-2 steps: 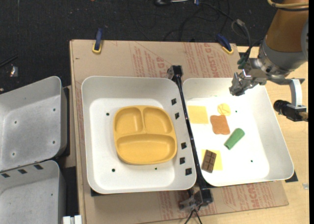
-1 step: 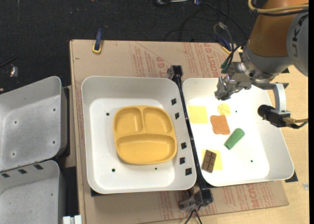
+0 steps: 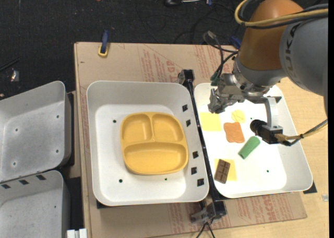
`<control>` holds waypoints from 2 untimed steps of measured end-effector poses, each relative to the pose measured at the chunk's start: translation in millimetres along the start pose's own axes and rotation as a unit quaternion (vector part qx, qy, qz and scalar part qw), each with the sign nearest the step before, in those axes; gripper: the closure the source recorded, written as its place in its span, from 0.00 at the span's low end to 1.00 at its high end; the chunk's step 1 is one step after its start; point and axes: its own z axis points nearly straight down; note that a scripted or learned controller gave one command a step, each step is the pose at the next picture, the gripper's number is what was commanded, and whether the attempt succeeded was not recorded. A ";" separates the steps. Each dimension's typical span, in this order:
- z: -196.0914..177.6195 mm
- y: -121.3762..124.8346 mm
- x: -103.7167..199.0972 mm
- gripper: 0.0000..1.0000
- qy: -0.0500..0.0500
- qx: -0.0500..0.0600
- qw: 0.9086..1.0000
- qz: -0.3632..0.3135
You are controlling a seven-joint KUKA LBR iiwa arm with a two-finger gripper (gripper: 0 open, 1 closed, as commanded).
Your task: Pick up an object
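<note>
Where right bin (image 3: 292, 179) lies, flat orange piece (image 3: 234, 132), green cylinder (image 3: 249, 147)

Two shallow white bins sit side by side on a brown board. The left bin (image 3: 99, 143) holds a yellow divided plate (image 3: 154, 143) near its middle. The right bin (image 3: 292, 171) carries several small things: a pale yellow flat piece (image 3: 210, 122) by its left wall, an orange piece (image 3: 234, 132) just right of that, a green cylinder (image 3: 249, 147) tilted near the centre, and a brown chocolate bar (image 3: 223, 170) lying on a yellow square toward the near left corner. The grey arm with its orange band (image 3: 266, 28) reaches in from the right; its gripper (image 3: 223, 101) hangs over the far left part of the right bin, just above the pale yellow piece.
</note>
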 end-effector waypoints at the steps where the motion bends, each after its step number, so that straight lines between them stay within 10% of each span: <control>1: -5.2 -6.6 56.3 1.00 0.000 -0.001 1.000 0.000; 2: -7.3 -15.9 109.4 1.00 0.000 -0.001 1.000 0.000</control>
